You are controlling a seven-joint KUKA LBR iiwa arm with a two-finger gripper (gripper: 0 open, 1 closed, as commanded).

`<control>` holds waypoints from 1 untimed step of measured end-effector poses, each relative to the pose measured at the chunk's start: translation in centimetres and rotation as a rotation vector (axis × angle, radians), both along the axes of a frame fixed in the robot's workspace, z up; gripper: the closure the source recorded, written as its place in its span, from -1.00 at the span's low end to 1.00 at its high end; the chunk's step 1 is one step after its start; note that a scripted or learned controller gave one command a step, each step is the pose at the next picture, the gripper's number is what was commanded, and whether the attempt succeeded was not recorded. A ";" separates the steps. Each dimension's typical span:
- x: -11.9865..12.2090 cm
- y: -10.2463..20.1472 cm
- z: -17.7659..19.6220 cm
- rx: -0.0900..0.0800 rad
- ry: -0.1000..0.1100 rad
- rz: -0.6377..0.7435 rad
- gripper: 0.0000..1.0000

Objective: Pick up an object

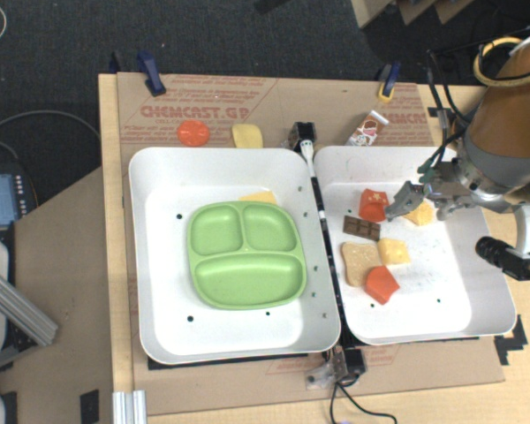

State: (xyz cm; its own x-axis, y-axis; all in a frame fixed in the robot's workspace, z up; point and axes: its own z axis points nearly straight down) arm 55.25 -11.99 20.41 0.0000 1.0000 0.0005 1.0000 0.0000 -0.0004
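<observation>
The right bin (442, 312) holds several small play-food pieces: a red block (373, 205), a brown chocolate bar (361, 229), a tan bread slice (357, 261), a pale yellow cube (393, 252), an orange-red block (382, 284) and a yellow piece (421, 215). My gripper (406, 200) hangs low over the bin's upper middle, just right of the red block and beside the yellow piece. I see nothing between its fingers.
The left bin (159, 263) bears a green divided plate (246, 254) with a yellow piece (259, 197) behind it. On the cardboard beyond the bins lie an orange disc (193, 132), a yellow piece (246, 136) and a small packet (366, 131).
</observation>
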 end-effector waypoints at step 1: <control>-3.8 1.0 -12.4 0.002 0.003 -0.003 -1.00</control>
State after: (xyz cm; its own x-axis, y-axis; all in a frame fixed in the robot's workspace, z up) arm 51.42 -10.96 8.01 0.0028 1.0000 0.0029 1.0000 -0.0028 -0.0030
